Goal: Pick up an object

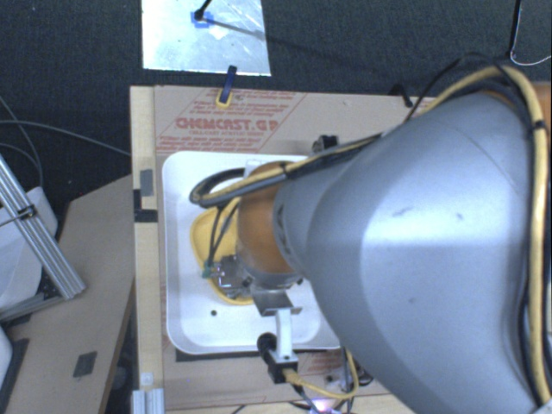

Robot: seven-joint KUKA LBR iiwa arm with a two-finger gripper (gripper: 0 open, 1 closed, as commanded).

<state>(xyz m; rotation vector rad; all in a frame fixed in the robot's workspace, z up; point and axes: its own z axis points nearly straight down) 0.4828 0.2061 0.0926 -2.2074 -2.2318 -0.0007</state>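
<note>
Reaching low over the white bin (177, 257) on the desk (103, 231), presumably to grasp the yellow object (203, 235) lying against the bin's left side. Mostly covered by the grey arm (414, 248) and its orange band (259, 227). Pincer buried beneath the wrist; impossible to tell whether spread, closed, or holding anything.

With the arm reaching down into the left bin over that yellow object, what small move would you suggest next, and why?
Probably a short straight lift to check the grasp. The arm covers most of the white bin, and its wrist hides all but the edges of the yellow object, so nothing shows whether it is caught.
</note>
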